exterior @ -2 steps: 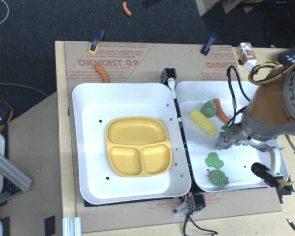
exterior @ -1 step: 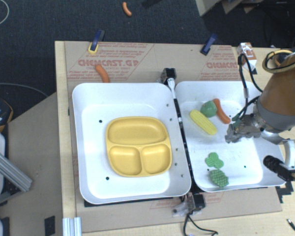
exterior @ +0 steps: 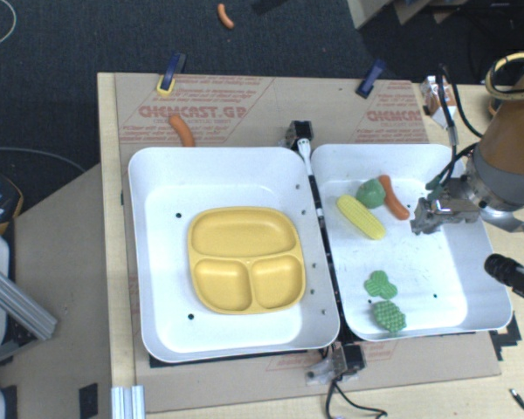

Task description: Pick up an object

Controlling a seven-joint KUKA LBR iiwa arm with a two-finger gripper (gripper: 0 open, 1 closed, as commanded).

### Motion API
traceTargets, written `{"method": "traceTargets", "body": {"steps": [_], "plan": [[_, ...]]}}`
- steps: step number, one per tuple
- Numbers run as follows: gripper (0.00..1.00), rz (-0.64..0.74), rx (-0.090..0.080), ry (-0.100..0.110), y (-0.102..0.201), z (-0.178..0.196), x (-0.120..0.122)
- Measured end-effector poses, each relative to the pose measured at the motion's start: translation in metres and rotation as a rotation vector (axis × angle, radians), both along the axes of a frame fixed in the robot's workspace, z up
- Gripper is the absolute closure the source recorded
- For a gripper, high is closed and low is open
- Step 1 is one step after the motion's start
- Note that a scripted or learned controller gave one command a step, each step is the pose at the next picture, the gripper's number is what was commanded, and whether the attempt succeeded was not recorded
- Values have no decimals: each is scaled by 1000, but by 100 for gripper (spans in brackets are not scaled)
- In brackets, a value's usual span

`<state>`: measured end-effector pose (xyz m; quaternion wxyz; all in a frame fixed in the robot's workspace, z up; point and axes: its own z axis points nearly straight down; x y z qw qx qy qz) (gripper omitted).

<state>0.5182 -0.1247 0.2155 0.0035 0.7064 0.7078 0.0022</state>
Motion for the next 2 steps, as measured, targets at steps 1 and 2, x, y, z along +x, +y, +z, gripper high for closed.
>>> {"method": "traceTargets", "body": {"steps": [1, 2], "plan": [[100, -1, 0, 4, 0, 10, 1], [100, 6, 4, 5, 63, 8, 17]]}}
